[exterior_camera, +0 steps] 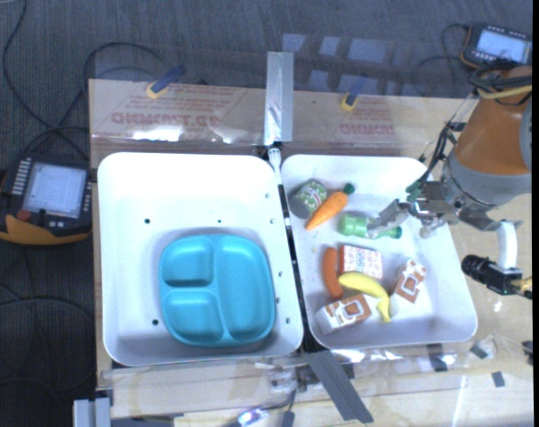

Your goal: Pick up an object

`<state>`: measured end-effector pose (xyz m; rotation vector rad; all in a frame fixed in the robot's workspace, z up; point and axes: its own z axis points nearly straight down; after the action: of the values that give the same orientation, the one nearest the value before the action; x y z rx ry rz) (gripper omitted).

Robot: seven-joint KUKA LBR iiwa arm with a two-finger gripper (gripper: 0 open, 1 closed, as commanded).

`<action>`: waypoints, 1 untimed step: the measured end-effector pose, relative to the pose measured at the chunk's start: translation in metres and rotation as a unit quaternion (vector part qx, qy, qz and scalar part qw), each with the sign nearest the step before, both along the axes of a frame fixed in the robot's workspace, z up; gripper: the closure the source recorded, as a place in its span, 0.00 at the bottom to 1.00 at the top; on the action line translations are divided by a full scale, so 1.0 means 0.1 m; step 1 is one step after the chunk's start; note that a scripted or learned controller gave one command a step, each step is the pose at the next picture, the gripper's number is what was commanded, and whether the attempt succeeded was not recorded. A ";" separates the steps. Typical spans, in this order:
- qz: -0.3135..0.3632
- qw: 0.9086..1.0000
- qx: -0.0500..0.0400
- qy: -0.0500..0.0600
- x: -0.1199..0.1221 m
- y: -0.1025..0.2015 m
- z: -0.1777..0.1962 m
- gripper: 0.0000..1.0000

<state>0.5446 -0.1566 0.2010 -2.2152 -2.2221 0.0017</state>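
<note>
Two white bins sit side by side on the bench. The left bin (118,238) holds a blue divided tray (218,290) toward its 5 o'clock area. The right bin (447,310) holds the candidate objects: a toy carrot (328,208) with a small can (307,195) just beside it at 10 o'clock, a green bottle (367,228) near centre, a banana (367,287) at 6 o'clock, a sausage (330,270), and small cartons (360,261) around the banana. The gripper (396,212) hangs over the bin's 2 o'clock area, just beside the green bottle's right end. Jaw state: cannot be told; nothing is visibly held.
</note>
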 end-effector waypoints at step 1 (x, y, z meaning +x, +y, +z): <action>-0.051 0.999 0.000 0.000 -0.31 -0.18 -0.29 0.00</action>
<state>0.5137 -0.1748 0.1716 -2.3254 -2.1058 0.0027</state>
